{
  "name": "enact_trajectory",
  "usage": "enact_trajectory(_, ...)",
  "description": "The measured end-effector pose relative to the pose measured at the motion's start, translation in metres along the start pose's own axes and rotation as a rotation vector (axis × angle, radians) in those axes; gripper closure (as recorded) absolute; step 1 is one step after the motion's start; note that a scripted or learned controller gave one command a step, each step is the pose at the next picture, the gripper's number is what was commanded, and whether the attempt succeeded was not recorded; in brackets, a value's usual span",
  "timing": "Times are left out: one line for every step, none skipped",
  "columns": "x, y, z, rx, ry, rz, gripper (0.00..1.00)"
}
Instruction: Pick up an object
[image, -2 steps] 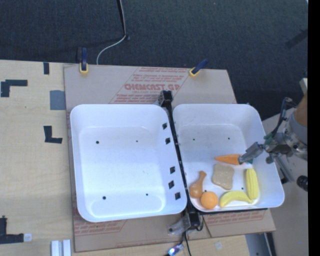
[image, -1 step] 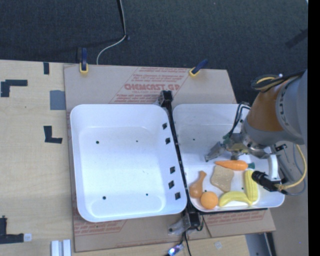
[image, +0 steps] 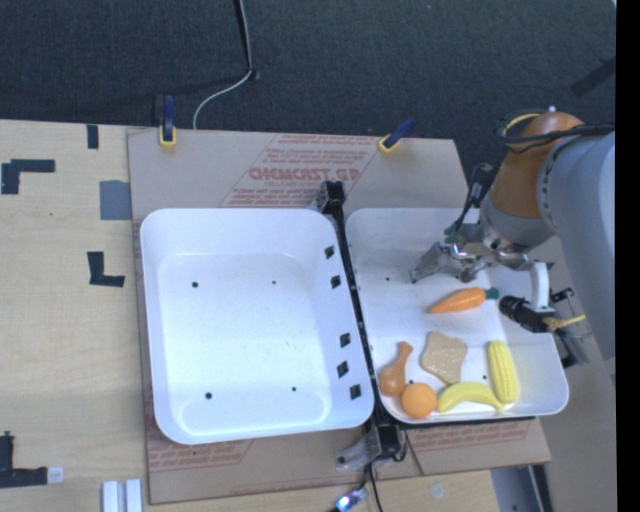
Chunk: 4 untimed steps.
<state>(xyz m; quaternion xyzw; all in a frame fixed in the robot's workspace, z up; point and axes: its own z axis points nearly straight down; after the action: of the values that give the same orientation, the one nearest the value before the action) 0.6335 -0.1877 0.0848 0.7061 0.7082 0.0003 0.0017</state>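
I see the tool (image: 432, 265) low in the right bin (image: 385, 240), right of frame centre, its fingers spread apart with nothing between them. The carrot (image: 458, 300) lies just below and right of it, apart from the fingertips. Toward the bin's lower right edge sit the bread slice (image: 443, 356), corn cob (image: 502, 371), banana (image: 468, 398), orange (image: 418, 401) and drumstick (image: 396, 370).

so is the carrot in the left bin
No, the carrot lies in the right bin, just below the gripper.
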Motion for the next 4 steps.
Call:
enact_trajectory(0.000, -0.001, -0.012, -0.002, -0.003, 0.000, 1.00)
enact_trajectory(0.002, -0.113, -0.040, 0.011, 0.003, 0.007, 1.00)
enact_trajectory(0.083, -0.058, -0.115, -0.006, 0.003, -0.008, 1.00)
enact_trajectory(0.146, -0.101, -0.257, -0.011, 0.004, -0.007, 1.00)
